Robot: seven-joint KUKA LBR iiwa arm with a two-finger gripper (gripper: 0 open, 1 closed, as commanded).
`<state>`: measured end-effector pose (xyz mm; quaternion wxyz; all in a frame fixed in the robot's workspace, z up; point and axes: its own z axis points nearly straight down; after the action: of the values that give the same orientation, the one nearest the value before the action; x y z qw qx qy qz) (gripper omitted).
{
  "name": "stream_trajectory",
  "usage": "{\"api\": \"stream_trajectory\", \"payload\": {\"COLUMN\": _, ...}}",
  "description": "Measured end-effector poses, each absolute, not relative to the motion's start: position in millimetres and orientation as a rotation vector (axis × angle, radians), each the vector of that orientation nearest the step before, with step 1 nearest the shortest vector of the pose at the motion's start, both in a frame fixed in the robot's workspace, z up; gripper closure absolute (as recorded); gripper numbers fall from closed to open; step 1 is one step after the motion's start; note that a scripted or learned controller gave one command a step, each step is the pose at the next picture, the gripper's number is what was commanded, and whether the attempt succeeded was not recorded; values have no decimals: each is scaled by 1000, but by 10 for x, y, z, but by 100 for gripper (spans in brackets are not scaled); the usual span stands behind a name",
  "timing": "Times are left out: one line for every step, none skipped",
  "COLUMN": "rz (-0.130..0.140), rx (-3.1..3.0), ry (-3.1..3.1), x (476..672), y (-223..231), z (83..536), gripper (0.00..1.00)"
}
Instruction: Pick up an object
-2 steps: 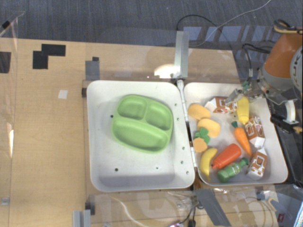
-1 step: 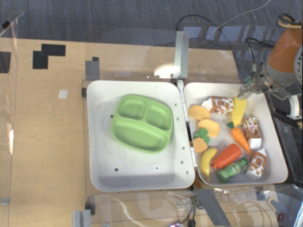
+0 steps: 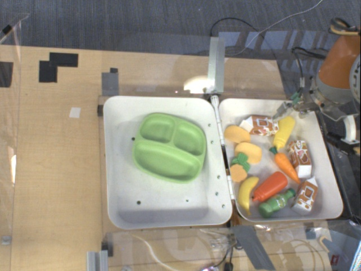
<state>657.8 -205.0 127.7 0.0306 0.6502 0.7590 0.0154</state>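
Over the right white bin (image 3: 333, 205), my gripper (image 3: 294, 101) nears the yellow plastic bottle (image 3: 284, 131); its opening I cannot tell.

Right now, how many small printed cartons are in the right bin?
3: one carton at the far edge, one near the right wall, one at the near right corner. Others may hide under toys.

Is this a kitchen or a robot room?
Probably a robot lab, not a kitchen. A robot arm reaches over two white bins on a wooden bench. The food, like the carrot and banana, looks like plastic toys, beside a green divided plate.
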Motion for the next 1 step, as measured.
{"api": "stream_trajectory", "payload": {"rz": 35, "rx": 1988, "ry": 2378, "x": 6459, "y": -2056, "z": 1147, "gripper": 0}}
